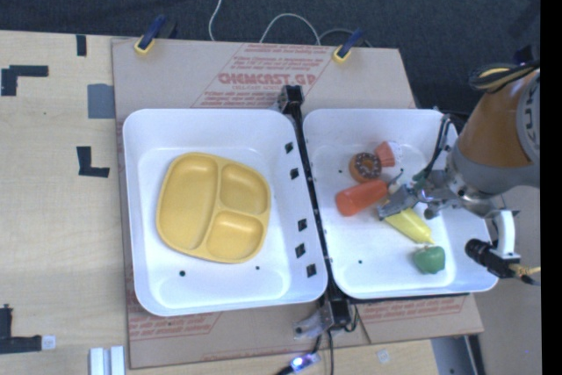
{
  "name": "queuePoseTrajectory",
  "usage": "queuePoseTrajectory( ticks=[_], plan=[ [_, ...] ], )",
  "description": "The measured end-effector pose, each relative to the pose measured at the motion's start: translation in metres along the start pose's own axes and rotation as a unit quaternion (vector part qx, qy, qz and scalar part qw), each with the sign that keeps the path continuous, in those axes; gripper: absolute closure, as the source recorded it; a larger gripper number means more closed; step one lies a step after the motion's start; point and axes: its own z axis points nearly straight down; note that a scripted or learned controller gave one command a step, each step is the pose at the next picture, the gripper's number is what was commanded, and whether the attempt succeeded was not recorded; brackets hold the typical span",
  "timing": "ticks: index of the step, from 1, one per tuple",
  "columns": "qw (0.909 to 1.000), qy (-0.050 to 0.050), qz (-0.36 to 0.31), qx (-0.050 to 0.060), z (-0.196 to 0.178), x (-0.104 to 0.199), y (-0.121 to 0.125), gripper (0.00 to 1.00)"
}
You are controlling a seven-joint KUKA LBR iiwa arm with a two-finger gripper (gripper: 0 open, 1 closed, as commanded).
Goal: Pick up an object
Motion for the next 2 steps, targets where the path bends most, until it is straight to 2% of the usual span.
queuePoseTrajectory(
  ticks=[1, 2],
  plan=[
    [1.0, -0.001, 0.0, -0.003, 0.041, 0.0, 0.0, 0.0],
    [1.0, -0.003, 0.0, -0.004, 0.028, 0.0, 0.001, 1.0]
  ],
)
